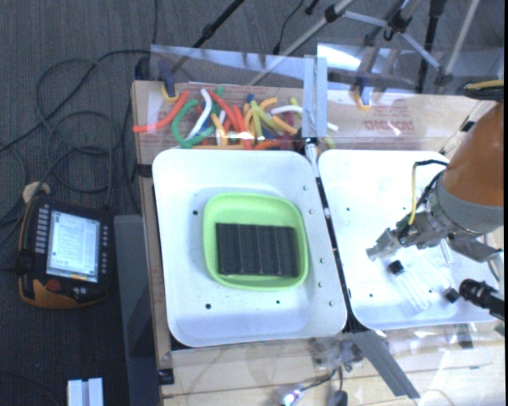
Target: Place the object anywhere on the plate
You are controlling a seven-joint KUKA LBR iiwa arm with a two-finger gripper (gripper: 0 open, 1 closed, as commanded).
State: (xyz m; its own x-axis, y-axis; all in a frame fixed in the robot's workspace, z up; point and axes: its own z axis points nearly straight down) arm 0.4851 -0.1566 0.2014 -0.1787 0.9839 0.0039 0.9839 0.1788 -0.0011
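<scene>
Two shallow white bins sit side by side on the bench: the left bin (182,307) and the right bin (356,184). In the left bin I count one green plate (210,227), squarish with rounded corners, and on it lies one dark ribbed rectangular object (256,249), flat and wholly within the plate's rim. My arm (483,172), grey with its orange band, enters from the right and hangs over the right bin. My pincer (389,245) is low over that bin's floor, near its middle; whether it is released or clenched I cannot tell, as the view does not resolve it. One small dark item (395,267) lies on the floor of the right bin just below the pincer; its kind is not discernible. Behind the bins lies one heap of coloured tubes (229,118), orange, green, white and yellow. On the floor to the left rests one teach pendant (63,248) with a lit screen; its text is unreadable. Reddish lettering on the board (389,125) behind the right bin is also illegible.
</scene>
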